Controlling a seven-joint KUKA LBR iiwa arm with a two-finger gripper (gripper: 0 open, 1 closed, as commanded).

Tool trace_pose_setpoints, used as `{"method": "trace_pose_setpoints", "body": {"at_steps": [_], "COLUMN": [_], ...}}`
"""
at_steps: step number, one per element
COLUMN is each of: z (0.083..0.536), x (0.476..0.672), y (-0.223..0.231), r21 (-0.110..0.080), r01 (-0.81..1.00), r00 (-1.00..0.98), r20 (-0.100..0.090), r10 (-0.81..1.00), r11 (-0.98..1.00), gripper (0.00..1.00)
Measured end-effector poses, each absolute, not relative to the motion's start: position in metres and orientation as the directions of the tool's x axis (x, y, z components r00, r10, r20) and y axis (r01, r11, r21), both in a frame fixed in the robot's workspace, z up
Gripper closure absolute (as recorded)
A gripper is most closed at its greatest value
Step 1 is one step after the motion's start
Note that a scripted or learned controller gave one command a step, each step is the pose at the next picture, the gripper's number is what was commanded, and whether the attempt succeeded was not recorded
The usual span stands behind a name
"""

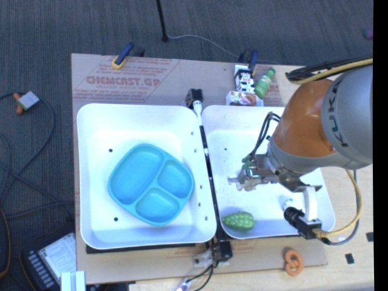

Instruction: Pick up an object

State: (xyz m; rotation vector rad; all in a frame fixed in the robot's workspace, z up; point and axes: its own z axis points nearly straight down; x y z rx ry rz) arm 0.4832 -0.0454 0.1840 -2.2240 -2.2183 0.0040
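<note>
Overhead | cardboard bench (139, 80) | grey carpet (60, 23) | claw (242, 179) grip state unclear

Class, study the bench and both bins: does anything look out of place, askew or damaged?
Nothing looks damaged or spilled. The blue divided plate lies askew in the left bin. A small orange ring lies outside the bins on the board's front edge. The green bumpy object sits in the right bin.

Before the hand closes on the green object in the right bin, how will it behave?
The green object looks rounded and bumpy, so it may roll if pushed. It seems small and probably light. It lies near the bin wall, which may crowd the hand.
</note>
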Motion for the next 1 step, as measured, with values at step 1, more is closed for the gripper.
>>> {"method": "trace_pose_setpoints", "body": {"at_steps": [1], "z": [0.2099], "x": [0.5890], "y": [0.0015], "r21": [0.001], "r01": [1.000], "r00": [-0.001], "r20": [0.000], "r10": [1.000], "r11": [0.001], "gripper": [1.00]}}
